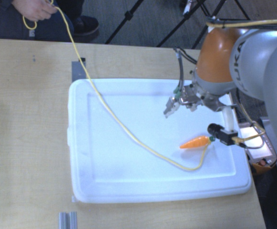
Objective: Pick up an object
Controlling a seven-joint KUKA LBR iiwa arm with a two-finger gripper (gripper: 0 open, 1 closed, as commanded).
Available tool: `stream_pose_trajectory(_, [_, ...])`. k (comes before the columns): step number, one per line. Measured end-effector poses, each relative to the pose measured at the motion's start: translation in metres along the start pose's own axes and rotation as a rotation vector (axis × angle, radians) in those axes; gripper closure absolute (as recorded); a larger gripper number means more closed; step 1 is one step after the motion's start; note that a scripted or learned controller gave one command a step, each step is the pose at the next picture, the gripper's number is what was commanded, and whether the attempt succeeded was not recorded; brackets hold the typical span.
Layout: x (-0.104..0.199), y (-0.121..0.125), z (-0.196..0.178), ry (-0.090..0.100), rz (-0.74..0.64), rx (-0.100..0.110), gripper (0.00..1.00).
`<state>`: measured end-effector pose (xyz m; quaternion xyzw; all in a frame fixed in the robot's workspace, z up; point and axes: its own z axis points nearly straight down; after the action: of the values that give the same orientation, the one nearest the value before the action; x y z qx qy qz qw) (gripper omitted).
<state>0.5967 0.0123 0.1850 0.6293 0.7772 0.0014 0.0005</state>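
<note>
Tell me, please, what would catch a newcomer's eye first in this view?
Probably the orange carrot lying near the right end of the white bin, tied to a yellow cord that crosses the bin to a person's hand at top left. Next, the big grey arm with its orange band, reaching in from the right above the carrot.

Bin (81,142): smooth white plastic, slight sheen. Bench (24,128): matt pale wood grain. Carrot (194,142): glossy orange plastic.
</note>
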Motion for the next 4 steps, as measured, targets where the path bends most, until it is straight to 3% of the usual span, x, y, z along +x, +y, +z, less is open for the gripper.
stream_pose_trajectory(1, [-0.038,-0.065,-0.002,-0.002,-0.073,-0.002,0.00])
stream_pose_trajectory(2, [-0.108,-0.079,0.051,-0.002,-0.215,0.000,0.00])
stream_pose_trajectory(3, [-0.091,-0.079,0.100,0.000,-0.290,0.000,0.00])
stream_pose_trajectory(4, [-0.091,-0.076,0.088,-0.002,-0.290,-0.007,1.00])
